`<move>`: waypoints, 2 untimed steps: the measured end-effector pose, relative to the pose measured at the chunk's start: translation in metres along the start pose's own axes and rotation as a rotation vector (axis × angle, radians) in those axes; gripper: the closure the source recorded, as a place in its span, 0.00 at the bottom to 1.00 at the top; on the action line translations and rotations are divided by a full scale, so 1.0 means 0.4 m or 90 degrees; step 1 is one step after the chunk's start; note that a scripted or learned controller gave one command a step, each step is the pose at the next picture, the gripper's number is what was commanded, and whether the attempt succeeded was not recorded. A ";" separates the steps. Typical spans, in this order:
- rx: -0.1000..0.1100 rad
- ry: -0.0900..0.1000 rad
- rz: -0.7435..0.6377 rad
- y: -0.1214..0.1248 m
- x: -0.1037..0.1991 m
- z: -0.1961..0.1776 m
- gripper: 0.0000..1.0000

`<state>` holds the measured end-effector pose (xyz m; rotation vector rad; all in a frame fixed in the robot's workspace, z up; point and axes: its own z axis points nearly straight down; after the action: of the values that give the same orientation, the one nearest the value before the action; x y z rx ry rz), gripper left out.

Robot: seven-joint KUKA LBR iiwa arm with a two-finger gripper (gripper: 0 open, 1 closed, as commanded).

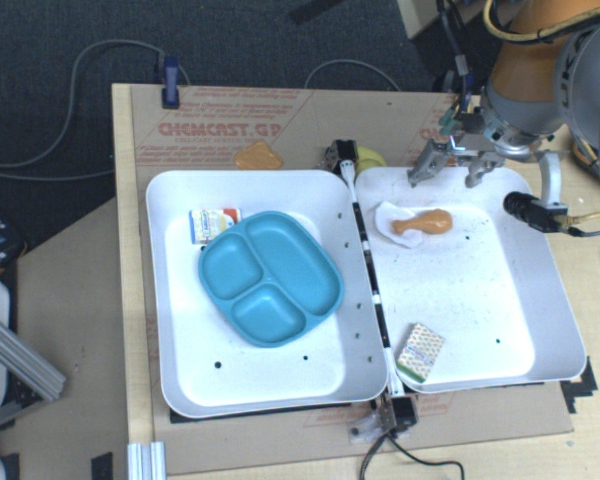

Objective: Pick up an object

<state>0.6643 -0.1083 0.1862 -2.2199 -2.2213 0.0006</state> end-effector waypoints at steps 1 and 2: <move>0.005 0.001 0.000 0.001 -0.002 0.269 0.00; -0.002 -0.001 -0.001 0.008 -0.002 0.225 1.00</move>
<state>0.6675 -0.1090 0.0961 -2.2206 -2.2254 -0.0024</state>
